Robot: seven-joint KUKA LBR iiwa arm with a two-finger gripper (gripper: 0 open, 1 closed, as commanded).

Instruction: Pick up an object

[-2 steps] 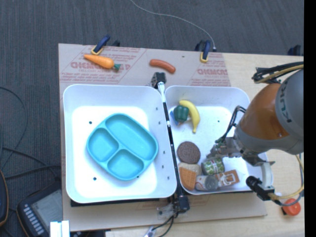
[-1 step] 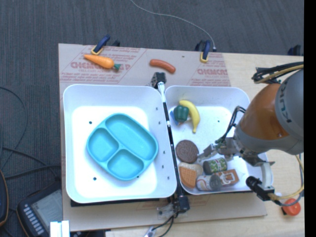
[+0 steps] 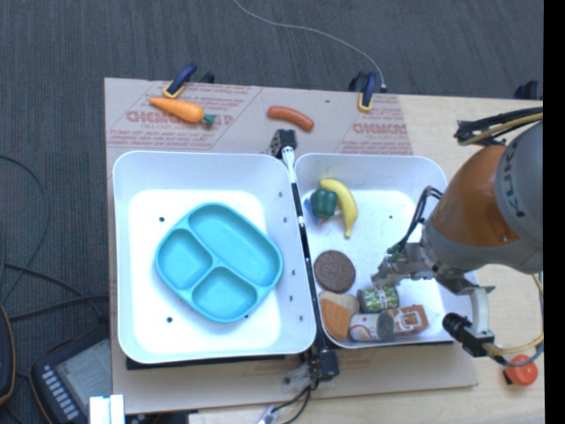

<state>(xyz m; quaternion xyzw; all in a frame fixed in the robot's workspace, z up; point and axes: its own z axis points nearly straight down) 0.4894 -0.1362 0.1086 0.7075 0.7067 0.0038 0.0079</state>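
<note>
The right bin point(image 3: 415, 170) holds a yellow banana point(image 3: 344, 205), a green pepper point(image 3: 323, 203), a round brown cookie point(image 3: 335, 270), an orange-brown bread piece point(image 3: 335, 314), a small green can point(image 3: 380, 300) and a brown-and-white packet point(image 3: 390, 325). My gripper point(image 3: 394, 268) hangs low over the bin's front right part, just above and behind the green can. The arm's grey and orange wrist point(image 3: 481, 215) covers the bin's right side. Nothing is visibly lifted off the bin floor.
The left bin point(image 3: 132, 184) carries a blue divided plate point(image 3: 219, 261). On the cardboard behind the bins lie a toy carrot point(image 3: 179, 110) and a sausage point(image 3: 290, 117). A black divider clamp point(image 3: 284, 141) sits between the bins.
</note>
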